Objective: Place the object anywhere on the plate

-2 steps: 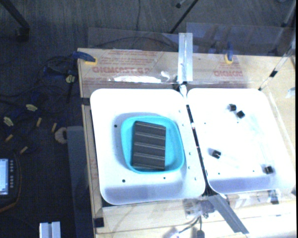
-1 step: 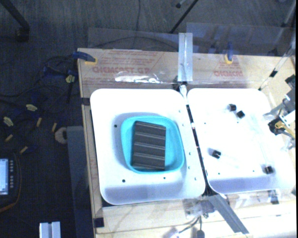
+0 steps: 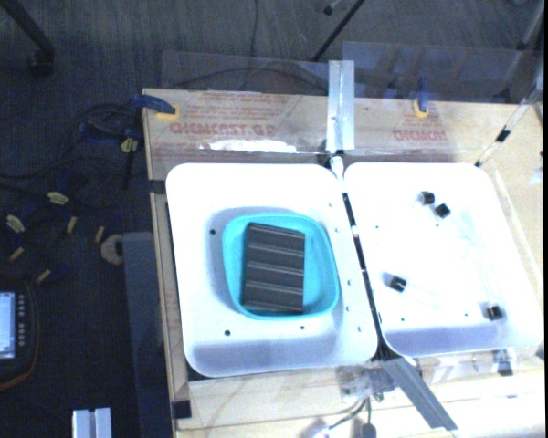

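A dark grey ridged rectangular block [image 3: 274,267] lies flat on the light blue plate [image 3: 323,272], roughly in its middle. The plate rests in the left white bin [image 3: 192,272].
The right white bin [image 3: 457,272] holds several small dark pieces, among them one [image 3: 395,283] near its left side and one [image 3: 493,312] at its front right. A clear upright post [image 3: 341,103] stands behind the seam between the bins. Cables and clutter lie on the floor at left.
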Tool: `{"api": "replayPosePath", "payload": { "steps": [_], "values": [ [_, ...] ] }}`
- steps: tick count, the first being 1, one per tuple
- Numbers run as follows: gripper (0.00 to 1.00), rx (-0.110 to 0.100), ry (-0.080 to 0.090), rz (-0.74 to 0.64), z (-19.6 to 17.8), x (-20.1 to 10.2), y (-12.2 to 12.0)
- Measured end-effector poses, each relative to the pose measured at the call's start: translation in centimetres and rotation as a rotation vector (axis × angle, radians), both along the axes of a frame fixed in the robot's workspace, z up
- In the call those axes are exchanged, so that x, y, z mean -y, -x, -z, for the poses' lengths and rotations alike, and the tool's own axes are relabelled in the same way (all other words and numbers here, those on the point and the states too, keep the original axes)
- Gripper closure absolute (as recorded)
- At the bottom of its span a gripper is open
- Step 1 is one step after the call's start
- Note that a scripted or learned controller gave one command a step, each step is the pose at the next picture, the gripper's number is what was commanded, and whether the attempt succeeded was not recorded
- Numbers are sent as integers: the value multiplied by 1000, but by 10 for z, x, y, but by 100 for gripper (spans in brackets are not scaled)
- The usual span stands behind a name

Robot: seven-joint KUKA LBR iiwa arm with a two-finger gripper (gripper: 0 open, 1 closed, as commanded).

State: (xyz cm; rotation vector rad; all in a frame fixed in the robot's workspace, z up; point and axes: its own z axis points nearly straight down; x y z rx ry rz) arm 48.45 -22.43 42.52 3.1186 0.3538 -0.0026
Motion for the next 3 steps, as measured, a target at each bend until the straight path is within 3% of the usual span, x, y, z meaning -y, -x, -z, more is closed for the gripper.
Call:
{"api": "replayPosePath", "payload": {
  "steps": [2,3],
  "values": [
    [0,-4,-5,26,208,-1,2],
    [0,-2,-2,-12,158,-1,-80]
  ]
}}
